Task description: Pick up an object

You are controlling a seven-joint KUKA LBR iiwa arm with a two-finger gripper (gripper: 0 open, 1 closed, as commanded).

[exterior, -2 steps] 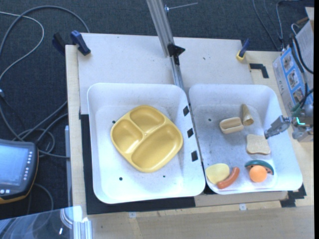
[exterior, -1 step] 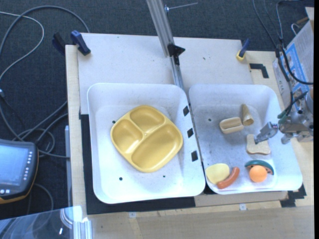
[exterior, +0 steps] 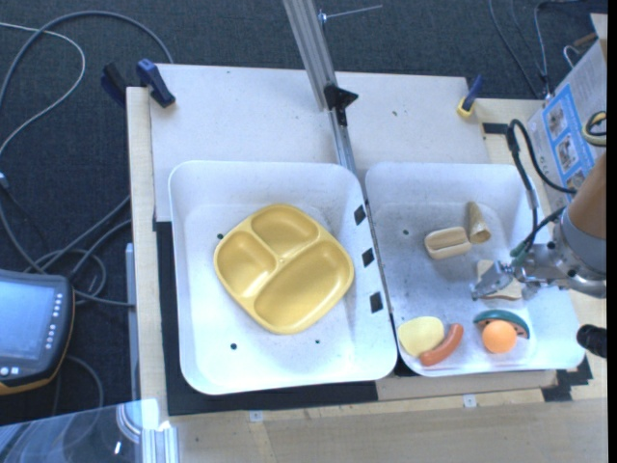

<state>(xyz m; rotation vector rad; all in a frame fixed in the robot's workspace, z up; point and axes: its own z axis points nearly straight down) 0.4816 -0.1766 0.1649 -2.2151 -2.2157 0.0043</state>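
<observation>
In the right bin (exterior: 540, 360), near its front edge, sits an orange ball (exterior: 498, 337), round and bright, resting against a dark teal ring-shaped piece (exterior: 509, 318) that curves behind it. To its left lie a red sausage-shaped toy (exterior: 442, 346) and a pale yellow disc (exterior: 421, 336), touching each other. The gripper (exterior: 494, 280) hangs just above the ball with nothing between its fingers; whether they are spread or closed cannot be told. Further back lie two tan pieces (exterior: 447, 242). The left bin (exterior: 193, 258) holds a yellow divided plate (exterior: 282, 267).

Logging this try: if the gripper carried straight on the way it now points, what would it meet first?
It points left and down into the right bin. First contact looks like that bin's bare floor, below the tan blocks and above the orange ball. Depth is unclear; gripper.
</observation>
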